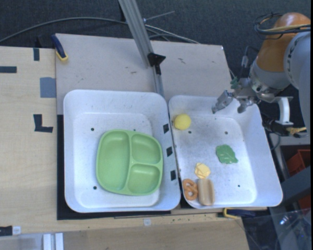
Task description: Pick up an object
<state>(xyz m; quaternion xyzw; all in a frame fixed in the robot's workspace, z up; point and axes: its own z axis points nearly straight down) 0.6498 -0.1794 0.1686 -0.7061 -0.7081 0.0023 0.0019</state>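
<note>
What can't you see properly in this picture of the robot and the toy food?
- The hand: small and blurry in the camera view, above the right bin's far edge.
- The arm: cut off by the right edge.
- The little foods near the front, the pretzel shape and tan piece: too small to name surely.

The grey two-finger gripper (230,104) hangs over the right shallow white bin's (261,139) 1 o'clock corner, gripping nothing. In that bin: a round yellow ball (182,122) at 10 o'clock, a flat green leaf-shaped piece (226,154) toward 3 o'clock, and a small yellow piece (202,170), brown pretzel (189,189) and tan bread roll (205,191) near 7 o'clock. The left white bin (75,139) holds a light-green 3-compartment plastic plate (129,162).
</note>
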